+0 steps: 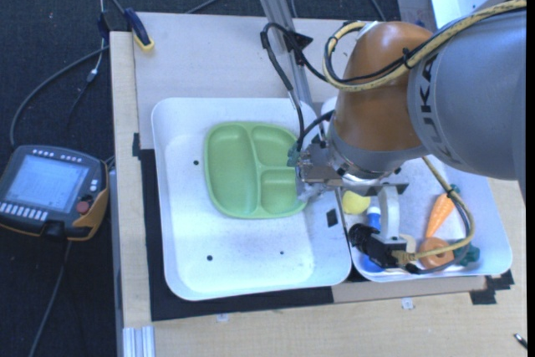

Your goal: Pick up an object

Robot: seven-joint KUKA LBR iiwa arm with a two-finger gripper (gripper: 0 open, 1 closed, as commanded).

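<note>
At frame centre the grey arm's gripper (311,173), its grip impossible to judge, hangs over the right edge of a green three-compartment plastic plate (251,170) lying in the left shallow white bin (180,263).

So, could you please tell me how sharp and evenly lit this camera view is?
Camera view: light is soft and even, with no harsh glare on the shallow white left bin; the green divided plastic tray looks fairly sharp, while the grey-and-orange arm nearest the lens looks softer and casts little shadow.
</note>
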